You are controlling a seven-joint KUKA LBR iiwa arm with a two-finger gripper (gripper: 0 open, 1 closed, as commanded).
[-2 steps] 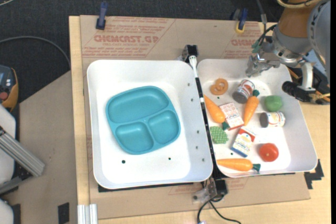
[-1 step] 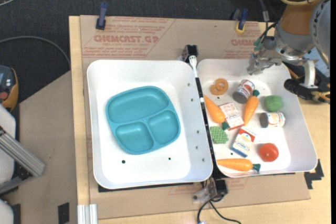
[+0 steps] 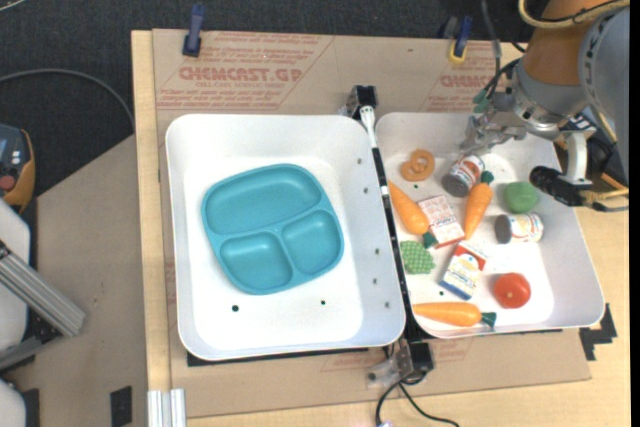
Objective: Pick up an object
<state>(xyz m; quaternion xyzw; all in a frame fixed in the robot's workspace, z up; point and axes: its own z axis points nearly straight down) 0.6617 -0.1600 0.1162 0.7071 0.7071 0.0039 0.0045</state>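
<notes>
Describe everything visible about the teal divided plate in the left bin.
The teal divided plastic plate lies flat on the floor of the left shallow white bin, roughly centred and turned slightly askew to the bin's walls. It is a rounded rectangle with a raised rim and three recessed compartments: one large along the far side, two smaller along the near side. Its surface looks smooth, matte and clean, with nothing in any compartment. Nothing but the bin floor touches it.

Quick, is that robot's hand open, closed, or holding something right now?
Hand: cannot be told; it hangs at the back of the right bin, just above the can.
</notes>
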